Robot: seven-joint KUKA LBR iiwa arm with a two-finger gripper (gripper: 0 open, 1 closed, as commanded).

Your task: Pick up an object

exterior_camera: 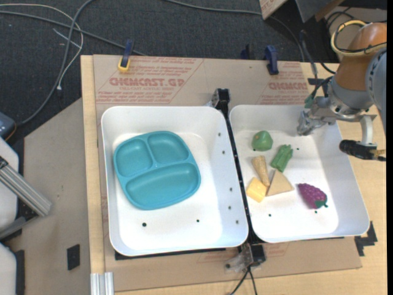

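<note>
The right bin (344, 221) holds several toy foods: a round green piece (262, 141), a green pickle-like piece (282, 157), a tan cone (262, 169), a yellow cheese block (256, 190), a beige wedge (280, 184) and a purple grape bunch (312, 195). My gripper (305, 125) hangs over the bin's far right part, right of the round green piece and apart from every toy. Nothing shows between its fingers.
The left bin (116, 121) carries a teal divided plate (157, 168). Blue clamps (126, 54) (271, 59) hold the cardboard base at the back. A black bracket (220, 97) sits between the bins. Cables run across the dark floor at the back left.
</note>
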